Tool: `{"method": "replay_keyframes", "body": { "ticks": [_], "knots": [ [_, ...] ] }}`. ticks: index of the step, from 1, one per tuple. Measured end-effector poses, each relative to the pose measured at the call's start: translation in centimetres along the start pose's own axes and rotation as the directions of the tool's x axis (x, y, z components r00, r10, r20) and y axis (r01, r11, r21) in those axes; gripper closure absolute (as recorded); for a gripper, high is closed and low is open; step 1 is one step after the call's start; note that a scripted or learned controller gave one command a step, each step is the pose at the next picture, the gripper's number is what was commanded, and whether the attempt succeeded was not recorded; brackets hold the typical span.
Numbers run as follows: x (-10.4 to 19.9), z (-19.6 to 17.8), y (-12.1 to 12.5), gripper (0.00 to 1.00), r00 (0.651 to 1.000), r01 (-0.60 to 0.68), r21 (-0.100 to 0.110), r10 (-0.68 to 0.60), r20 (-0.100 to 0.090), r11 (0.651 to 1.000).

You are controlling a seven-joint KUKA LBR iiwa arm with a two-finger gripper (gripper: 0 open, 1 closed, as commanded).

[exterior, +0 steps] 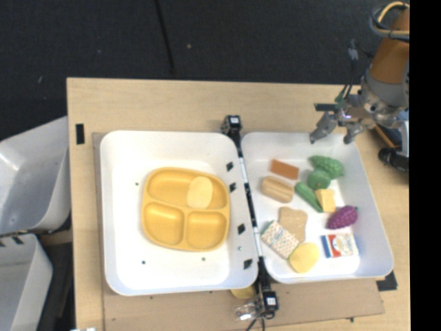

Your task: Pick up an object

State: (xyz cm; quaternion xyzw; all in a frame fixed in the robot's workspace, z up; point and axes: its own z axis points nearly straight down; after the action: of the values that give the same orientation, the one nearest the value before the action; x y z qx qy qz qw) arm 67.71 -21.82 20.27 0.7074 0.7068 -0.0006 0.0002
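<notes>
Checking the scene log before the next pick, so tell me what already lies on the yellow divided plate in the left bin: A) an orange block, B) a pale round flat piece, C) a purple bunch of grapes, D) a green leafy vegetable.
B: a pale round flat piece lies in the upper right compartment of the yellow divided plate, while the other toy foods lie in the right white bin.

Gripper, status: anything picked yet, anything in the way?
Gripper open, nothing between fingers, above right bin's far edge. Toy food untouched in bin; green piece nearest. Path clear.
</notes>
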Motion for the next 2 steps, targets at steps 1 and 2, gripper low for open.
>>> {"method": "replay_keyframes", "body": {
  "ticks": [1,2],
  "knots": [
    [-0.1,-0.8,0.0,1.00,1.000,0.002,0.001,-0.002,0.002,1.000],
    [6.0,-6.1,1.4,1.00,1.000,0.007,-0.005,-0.007,-0.001,1.000]
  ]
}}
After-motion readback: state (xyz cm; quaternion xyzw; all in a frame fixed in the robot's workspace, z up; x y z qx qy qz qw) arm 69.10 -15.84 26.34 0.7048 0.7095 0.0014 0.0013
